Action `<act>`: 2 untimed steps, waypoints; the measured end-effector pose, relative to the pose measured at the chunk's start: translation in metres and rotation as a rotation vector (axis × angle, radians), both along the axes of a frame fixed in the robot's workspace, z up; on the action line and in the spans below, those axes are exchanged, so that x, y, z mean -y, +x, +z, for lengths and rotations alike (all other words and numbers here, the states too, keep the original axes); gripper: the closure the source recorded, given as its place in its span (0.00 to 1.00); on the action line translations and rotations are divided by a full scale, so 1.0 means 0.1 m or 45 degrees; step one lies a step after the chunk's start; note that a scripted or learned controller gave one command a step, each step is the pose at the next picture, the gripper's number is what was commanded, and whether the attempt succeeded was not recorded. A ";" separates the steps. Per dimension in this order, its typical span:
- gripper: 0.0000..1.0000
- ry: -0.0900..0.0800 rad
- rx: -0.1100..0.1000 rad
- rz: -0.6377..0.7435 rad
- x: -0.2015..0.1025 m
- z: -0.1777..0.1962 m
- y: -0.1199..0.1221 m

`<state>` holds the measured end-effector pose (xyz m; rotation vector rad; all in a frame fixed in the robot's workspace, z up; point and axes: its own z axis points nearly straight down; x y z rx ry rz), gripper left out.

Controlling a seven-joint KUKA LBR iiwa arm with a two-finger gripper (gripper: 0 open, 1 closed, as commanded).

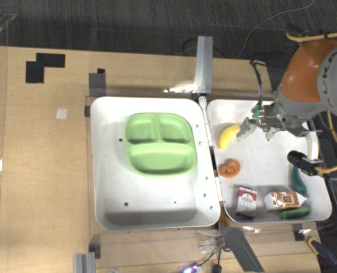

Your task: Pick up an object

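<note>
My gripper (pixel 257 131) hangs over the upper part of the right bin (pixel 270 158), its fingers spread with nothing between them. A yellow banana (pixel 229 135) lies just left of it, near the bin's left wall and apart from the fingers. Below the banana sits an orange ring-shaped toy (pixel 230 168). Along the bin's front edge lie a maroon box (pixel 246 202), an orange and white carton (pixel 283 199) and a green vegetable (pixel 294 212). A teal object (pixel 298 182) rests by the right wall.
The left bin (pixel 108 169) holds a green divided plate (pixel 158 143) in its upper middle. A metal post (pixel 204 67) stands at the back between the two bins. The arm's grey and orange wrist (pixel 310 73) hangs over the right bin's back right corner.
</note>
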<state>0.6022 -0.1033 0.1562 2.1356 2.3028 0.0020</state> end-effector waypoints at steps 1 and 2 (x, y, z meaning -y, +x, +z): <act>0.00 0.000 0.007 0.053 -0.15 -0.59 0.17; 1.00 0.000 0.014 0.052 -0.15 -0.48 0.19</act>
